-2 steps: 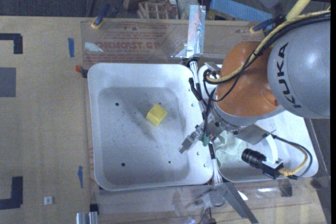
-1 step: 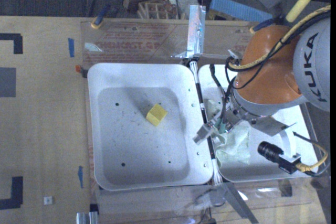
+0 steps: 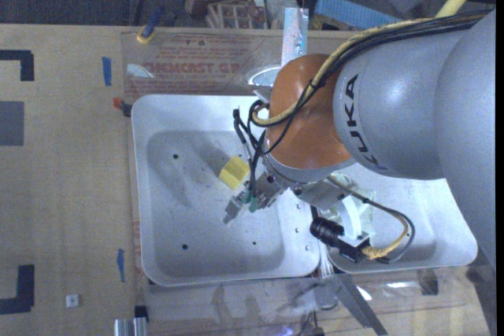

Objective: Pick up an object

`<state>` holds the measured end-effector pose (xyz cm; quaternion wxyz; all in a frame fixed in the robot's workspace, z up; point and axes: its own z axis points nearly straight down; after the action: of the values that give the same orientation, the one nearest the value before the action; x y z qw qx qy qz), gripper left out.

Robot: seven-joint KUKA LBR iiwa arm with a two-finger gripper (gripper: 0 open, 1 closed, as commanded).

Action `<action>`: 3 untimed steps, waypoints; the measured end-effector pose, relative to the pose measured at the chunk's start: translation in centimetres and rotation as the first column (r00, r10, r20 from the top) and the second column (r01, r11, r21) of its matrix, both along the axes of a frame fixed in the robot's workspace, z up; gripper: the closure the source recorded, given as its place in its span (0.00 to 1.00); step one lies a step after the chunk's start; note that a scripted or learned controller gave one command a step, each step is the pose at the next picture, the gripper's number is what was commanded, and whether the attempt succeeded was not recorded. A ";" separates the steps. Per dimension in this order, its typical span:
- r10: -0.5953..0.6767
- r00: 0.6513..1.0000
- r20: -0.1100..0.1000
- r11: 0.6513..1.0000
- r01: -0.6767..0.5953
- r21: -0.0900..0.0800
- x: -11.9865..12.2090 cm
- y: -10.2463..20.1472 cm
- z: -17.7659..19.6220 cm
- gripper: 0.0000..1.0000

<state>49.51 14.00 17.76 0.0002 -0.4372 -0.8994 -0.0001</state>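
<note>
A small yellow block [image 3: 233,171] lies in the left white bin [image 3: 169,240], near its middle right. My gripper [image 3: 236,208] hangs just below and slightly right of the block, low over the bin floor, and nothing shows in its grasp. The grey arm with its orange band [image 3: 303,122] reaches in from the right and hides the bin's right side.
The right bin [image 3: 441,240] holds white and pale items [image 3: 350,208], partly hidden by the arm. A black cable with a yellow end [image 3: 378,248] loops over its front. Clutter, boxes and a clear lid [image 3: 197,63] stand beyond the bins' far edge.
</note>
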 end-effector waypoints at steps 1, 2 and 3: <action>-0.036 0.999 0.013 0.999 0.036 0.005 1.5 7.2 -8.6 0.00; -0.403 0.915 0.000 0.915 0.403 0.014 4.3 5.7 -8.6 0.00; -0.403 0.915 0.008 0.915 0.403 0.015 4.4 5.6 -7.5 1.00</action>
<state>53.96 19.64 10.22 -0.0016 -0.6130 -0.7900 -0.0084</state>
